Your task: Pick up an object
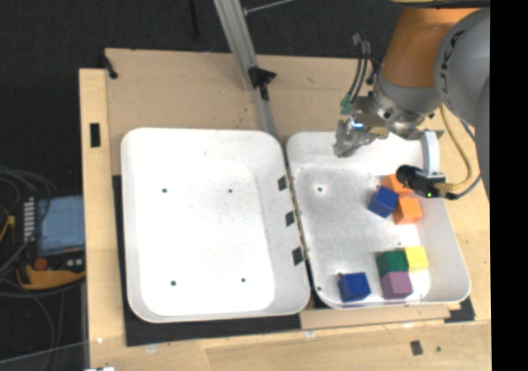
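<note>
My gripper (350,140) over right bin (330,221) far edge, finger state I cannot tell, blue cube (382,202) touching orange cube (407,209) nearby

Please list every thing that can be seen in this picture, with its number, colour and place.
bins: 2, white, side by side on the bench; left bin, right bin
blue blocks: 2, in the right bin; one mid-right, one at the near edge
orange block: 1, right bin, beside the upper blue block
green block: 1, right bin, near corner
yellow block: 1, right of the green one
purple block: 1, in front of the green one
metal pole: 1, grey, slanting behind the bins
arm: 1, grey and orange, from the right
pincer: 1, over the right bin's far edge
</note>
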You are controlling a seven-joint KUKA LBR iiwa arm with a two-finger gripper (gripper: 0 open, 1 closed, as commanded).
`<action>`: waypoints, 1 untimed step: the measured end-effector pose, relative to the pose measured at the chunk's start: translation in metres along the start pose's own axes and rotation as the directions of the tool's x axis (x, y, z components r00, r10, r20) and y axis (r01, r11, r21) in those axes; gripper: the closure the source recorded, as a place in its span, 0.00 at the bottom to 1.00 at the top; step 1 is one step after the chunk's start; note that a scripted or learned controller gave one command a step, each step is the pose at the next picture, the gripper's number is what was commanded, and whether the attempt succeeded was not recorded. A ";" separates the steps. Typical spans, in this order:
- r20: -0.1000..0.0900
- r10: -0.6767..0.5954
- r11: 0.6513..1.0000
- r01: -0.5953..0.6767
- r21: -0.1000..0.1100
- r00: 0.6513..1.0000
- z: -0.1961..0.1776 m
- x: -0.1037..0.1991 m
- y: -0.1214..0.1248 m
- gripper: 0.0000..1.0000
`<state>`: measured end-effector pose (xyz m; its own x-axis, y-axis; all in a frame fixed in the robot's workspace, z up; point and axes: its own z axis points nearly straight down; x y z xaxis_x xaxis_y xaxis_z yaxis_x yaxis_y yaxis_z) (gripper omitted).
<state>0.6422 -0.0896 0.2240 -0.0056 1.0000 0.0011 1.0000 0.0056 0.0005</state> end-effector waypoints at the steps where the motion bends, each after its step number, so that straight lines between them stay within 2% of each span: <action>1: 0.000 0.000 1.000 0.000 0.001 1.000 -0.010 0.039 -0.037 1.00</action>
<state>0.6046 -0.0506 0.2337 -0.0060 1.0000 0.0015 1.0000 0.0060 -0.0004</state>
